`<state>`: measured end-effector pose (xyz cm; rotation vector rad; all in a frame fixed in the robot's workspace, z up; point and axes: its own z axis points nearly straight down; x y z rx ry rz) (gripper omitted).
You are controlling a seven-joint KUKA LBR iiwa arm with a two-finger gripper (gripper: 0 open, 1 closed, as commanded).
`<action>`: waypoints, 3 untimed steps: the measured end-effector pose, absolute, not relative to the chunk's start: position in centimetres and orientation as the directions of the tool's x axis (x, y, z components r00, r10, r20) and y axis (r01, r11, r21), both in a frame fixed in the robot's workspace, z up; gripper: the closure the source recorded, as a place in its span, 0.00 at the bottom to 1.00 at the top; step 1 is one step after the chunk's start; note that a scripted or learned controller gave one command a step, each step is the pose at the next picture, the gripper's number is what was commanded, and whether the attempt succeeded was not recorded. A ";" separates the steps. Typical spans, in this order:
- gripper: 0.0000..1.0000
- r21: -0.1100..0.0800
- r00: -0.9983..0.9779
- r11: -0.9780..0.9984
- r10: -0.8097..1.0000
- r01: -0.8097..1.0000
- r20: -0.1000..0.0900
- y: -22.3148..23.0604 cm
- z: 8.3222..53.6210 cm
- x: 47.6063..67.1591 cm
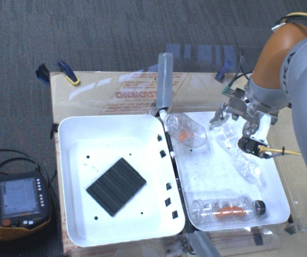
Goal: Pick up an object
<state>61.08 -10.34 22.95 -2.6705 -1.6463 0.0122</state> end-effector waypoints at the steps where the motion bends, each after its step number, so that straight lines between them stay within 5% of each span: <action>1: 0.00 -0.008 0.472 -0.472 0.881 0.881 -0.004 -9.2 14.2 62.9; 2: 0.00 -0.008 0.584 -0.584 0.812 0.812 -0.006 -7.0 21.9 59.0; 3: 0.00 -0.008 0.555 -0.555 0.832 0.832 -0.001 -11.3 9.7 55.2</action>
